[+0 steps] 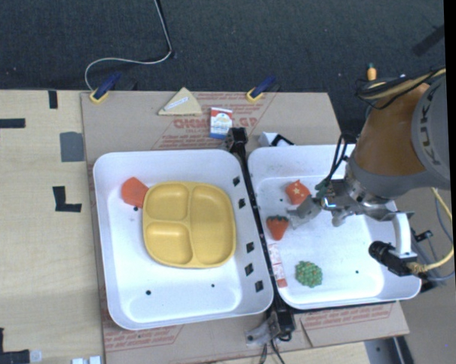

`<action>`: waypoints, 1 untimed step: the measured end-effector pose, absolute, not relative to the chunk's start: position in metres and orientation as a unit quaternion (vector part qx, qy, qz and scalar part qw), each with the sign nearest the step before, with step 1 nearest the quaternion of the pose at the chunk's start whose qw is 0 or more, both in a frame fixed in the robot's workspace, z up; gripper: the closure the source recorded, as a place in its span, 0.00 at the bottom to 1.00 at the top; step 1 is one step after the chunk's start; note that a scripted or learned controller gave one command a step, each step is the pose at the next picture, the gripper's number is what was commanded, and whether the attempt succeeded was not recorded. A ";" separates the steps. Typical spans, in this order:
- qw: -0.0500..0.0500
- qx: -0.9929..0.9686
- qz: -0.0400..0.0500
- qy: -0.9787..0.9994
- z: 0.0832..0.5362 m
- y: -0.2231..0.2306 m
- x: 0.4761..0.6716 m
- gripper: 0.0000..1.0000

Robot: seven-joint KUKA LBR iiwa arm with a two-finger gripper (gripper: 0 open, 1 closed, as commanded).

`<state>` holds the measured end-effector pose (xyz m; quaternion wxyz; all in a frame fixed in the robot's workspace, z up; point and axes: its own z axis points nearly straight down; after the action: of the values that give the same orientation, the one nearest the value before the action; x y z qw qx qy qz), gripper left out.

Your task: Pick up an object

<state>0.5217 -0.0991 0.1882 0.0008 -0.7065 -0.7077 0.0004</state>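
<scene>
Gripper (303,212) over right bin (368,284) — state unclear.
Hung btwn two red objs: one (296,190) just above, other (277,227) by bin's left wall; green obj (308,273) lay nearer front.

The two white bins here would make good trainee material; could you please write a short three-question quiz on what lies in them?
1. True or false: the yellow divided plate lies in the right bin.
2. Which item lies nearest the front rim of the right bin? A) green broccoli-like piece B) strawberry-like toy C) small red toy
3. What lies in the left bin beside the plate's far-left corner?

Key:
1. False; it lies in the left bin.
2. A.
3. An orange-red piece, touching or nearly touching the plate.
</scene>
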 end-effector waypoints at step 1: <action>0.001 -0.707 0.001 -0.707 0.129 -0.137 0.575 0.00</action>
<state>0.5752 -0.1374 0.1294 0.0012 -0.7068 -0.7074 0.0011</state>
